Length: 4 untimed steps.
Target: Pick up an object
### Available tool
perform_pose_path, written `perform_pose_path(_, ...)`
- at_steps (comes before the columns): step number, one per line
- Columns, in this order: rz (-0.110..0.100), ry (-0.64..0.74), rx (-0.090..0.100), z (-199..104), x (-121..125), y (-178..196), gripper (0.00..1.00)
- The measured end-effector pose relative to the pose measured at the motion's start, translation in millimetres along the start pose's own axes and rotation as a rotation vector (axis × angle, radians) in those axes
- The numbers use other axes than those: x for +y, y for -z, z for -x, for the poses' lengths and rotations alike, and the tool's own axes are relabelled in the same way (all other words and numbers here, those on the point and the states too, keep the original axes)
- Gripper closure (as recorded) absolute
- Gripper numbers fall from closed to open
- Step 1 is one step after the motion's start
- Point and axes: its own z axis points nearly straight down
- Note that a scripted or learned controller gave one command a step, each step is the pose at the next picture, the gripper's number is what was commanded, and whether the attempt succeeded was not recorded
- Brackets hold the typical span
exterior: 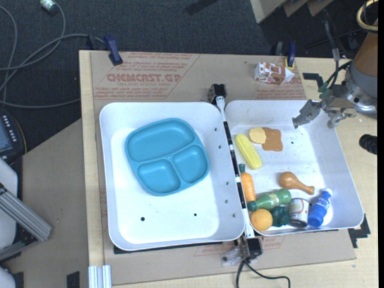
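Note:
My gripper [318, 115] hovers over the far right corner of the right bin [336, 155], open, with nothing between its fingers. The toy food lies lower and to the left of it. A corn cob [248, 150], a yellow round slice [257, 135] and a brown toast [273, 140] lie near the bin's left wall. A drumstick [295, 182] rests mid-bin. Along the near edge crowd a carrot [247, 188], a green bottle [270, 200], an orange [261, 219], a can [298, 212] and a blue bottle [320, 209].
The left bin [120, 209] holds a blue divided plate [167, 156]. A crumpled wrapper [273, 72] lies on the cardboard behind the right bin. Blue clamps [112, 50] grip the board's far edge. Cables run over the dark floor at left.

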Motion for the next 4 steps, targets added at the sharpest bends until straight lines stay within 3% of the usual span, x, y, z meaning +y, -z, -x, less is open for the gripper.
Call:
perform_pose_path(1, -0.013, -0.004, 0.004, 8.3, -68.5, -97.8, 0.00)
perform_pose_path(2, -0.007, 0.001, 0.004, -22.9, -83.5, -147.3, 0.00)
perform_pose_path(3, 0.003, -0.001, -0.001, -20.9, -81.1, -133.6, 1.00)
perform_pose_path(4, 0.013, 0.015, 0.005, -147.6, -66.6, -38.2, 1.00)
